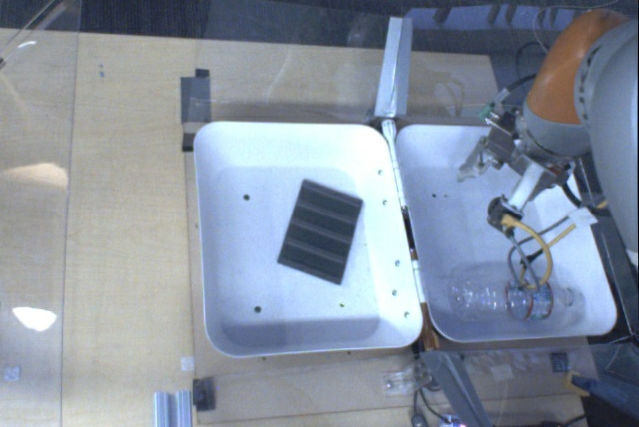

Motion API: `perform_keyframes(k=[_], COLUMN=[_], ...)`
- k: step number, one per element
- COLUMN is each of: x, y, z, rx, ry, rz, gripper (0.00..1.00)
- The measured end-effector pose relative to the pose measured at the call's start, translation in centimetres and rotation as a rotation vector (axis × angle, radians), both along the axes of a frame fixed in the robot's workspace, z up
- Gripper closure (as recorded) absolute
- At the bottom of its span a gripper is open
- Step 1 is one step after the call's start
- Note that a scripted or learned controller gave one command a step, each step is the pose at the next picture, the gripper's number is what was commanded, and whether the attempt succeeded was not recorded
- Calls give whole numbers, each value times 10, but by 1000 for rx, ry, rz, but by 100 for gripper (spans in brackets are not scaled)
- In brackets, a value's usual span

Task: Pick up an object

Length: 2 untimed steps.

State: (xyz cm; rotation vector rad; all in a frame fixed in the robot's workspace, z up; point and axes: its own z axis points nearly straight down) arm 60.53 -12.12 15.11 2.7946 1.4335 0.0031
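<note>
the gripper hangs over the far part of the right bin, at the end of the grey arm with its orange band, which comes in from the right side of the view. from this slant whether the jaws are released or clenched cannot be told, and nothing can be seen between them. a clear plastic bottle lies on its side in the same bin, along the near wall, well apart from the gripper. the left bin holds a dark ridged block, a flat rectangle lying near the middle of the bin floor and turned at a slant to the bin walls, touching none of them. the two white bins sit side by side on the pale wooden bench, their inner rims just beside each other, and a grey metal bar stands on the bench at the far end of the seam between them.
</note>
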Motion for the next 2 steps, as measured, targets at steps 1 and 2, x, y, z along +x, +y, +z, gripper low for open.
perform_keyframes(k=[1, 2], x=[-76, -102], y=[-34, 32], z=[58, -61], rx=[-1, -2], ry=[-2, -13], rz=[161, 250], gripper=[0, 0])
